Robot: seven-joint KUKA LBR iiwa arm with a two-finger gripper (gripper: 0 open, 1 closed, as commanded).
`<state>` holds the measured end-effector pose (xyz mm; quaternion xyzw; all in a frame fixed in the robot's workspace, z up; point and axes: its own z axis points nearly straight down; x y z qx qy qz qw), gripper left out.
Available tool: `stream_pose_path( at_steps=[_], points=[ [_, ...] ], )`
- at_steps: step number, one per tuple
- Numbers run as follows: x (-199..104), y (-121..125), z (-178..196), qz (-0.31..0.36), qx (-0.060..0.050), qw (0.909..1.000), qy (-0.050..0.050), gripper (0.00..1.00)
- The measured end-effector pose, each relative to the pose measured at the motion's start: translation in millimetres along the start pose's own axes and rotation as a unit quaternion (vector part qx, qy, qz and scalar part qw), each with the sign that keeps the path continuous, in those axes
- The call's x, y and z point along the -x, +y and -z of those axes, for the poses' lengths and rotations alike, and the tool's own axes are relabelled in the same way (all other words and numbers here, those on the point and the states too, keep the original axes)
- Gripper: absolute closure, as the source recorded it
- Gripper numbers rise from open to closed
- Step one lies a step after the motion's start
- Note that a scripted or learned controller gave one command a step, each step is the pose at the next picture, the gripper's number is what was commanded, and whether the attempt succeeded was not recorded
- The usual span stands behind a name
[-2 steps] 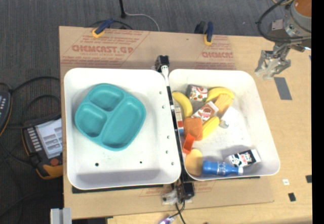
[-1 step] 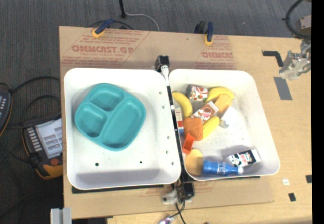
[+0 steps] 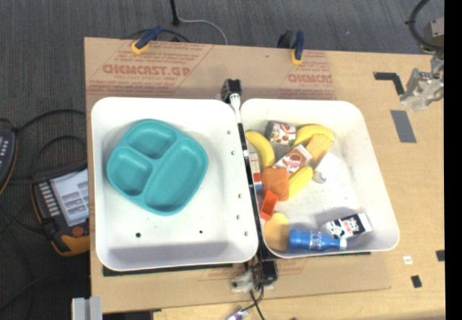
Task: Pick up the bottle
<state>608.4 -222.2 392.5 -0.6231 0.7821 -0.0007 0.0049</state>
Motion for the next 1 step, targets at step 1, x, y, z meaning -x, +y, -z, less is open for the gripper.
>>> stream_pose_path(
  at_steps=[1],
  points=[
    [1.0, -0.8, 9.8, -0.001, -0.002, 1.0, -0.002, 1.0]
  ],
)
